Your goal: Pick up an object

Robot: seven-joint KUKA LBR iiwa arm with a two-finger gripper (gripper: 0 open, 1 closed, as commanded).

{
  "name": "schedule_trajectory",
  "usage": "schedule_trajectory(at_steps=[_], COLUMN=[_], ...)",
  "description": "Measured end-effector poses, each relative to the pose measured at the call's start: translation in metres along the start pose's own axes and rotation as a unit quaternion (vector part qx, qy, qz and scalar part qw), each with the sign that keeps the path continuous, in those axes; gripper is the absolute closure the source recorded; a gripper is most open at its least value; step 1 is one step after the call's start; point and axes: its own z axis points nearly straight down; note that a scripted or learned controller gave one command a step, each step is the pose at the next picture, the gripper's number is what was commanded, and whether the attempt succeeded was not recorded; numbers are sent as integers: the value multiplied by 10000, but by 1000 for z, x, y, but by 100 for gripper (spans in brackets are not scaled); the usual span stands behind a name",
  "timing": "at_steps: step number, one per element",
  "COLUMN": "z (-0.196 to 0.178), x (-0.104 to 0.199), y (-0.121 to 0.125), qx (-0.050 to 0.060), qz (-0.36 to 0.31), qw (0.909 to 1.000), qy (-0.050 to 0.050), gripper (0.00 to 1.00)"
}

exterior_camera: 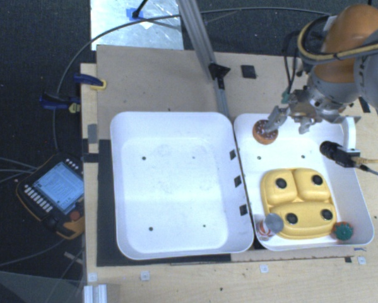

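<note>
Nearest me, the yellow block (299, 202) sits in the right bin (359, 197) with a green ball (344, 231) and a grey disc (274, 222) beside it. Further back, my gripper (289, 117) hangs spread over a small brown object (264, 132), touching but not holding. Nothing lifted yet, I judge; the grasp remains.
</note>
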Motion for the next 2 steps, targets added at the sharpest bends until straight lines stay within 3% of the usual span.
schedule_trajectory(at_steps=[1,2], z=[-8,53], x=[0,4], y=[3,-2], qx=[-64,-42], qz=[-10,-1], qw=[10000,10000], qy=[-5,-6], gripper=[0,0])
